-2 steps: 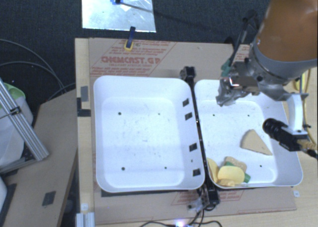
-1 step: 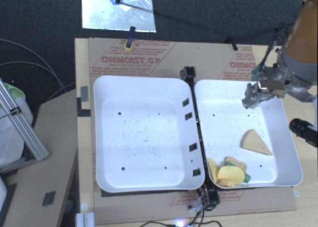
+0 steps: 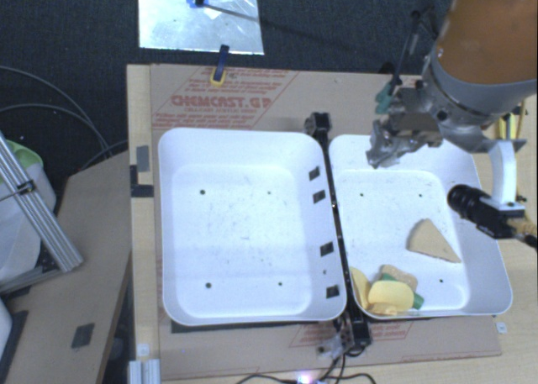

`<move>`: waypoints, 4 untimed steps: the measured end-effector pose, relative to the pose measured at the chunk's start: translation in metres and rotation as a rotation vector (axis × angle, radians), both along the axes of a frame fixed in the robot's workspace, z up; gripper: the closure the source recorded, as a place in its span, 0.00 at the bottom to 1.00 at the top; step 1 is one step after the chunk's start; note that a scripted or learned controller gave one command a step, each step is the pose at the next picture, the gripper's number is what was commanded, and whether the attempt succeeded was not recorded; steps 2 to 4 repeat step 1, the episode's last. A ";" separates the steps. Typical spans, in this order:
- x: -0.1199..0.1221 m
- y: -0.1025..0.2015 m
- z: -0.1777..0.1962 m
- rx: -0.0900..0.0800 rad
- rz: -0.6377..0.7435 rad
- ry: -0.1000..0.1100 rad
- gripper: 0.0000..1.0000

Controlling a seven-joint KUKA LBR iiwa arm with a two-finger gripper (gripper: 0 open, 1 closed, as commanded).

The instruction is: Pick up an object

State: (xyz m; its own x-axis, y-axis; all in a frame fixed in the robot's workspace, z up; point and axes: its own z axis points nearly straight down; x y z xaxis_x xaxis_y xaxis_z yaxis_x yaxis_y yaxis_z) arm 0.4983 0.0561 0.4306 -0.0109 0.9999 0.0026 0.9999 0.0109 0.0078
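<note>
Presently, items as follows.

Wedge point(image 3: 434, 242): tan, triangular, lying flat and alone on the floor of the right bin point(image 3: 395, 193), toward its right side. The most open candidate for a pick.

Yellow piece point(image 3: 388, 294): rounded, in the right bin's near left corner, touching a tan lump point(image 3: 395, 274) behind it and a green scrap point(image 3: 417, 298) at its right. A pale yellow sliver point(image 3: 360, 283) lies just beside it against the bin wall. All four crowd together.

Hand point(image 3: 388, 154): grey metal, above the far left edge of the right bin, well apart from every object. Nothing lies between its tips. Whether they are apart or together I cannot tell; the slant and blur hide the gap.

Arm point(image 3: 487, 21): orange band and grey wrist, entering from the right.

Left bin point(image 3: 239, 223): white, speckled, beside the right bin, joined by a black divider point(image 3: 328, 214).

Tabletop point(image 3: 227, 92): cardboard sheet with red print.

Risks, judged: the wedge is low and flat, so the tips may close over it or push it along the floor. At the corner cluster, the wall may block one tip, and a grasp may catch two pieces or knock them apart.
</note>
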 end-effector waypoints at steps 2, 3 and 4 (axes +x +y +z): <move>-0.009 -0.041 -0.069 -0.004 -0.014 0.011 1.00; -0.009 -0.041 -0.069 -0.004 -0.014 0.011 1.00; -0.009 -0.041 -0.069 -0.004 -0.014 0.011 1.00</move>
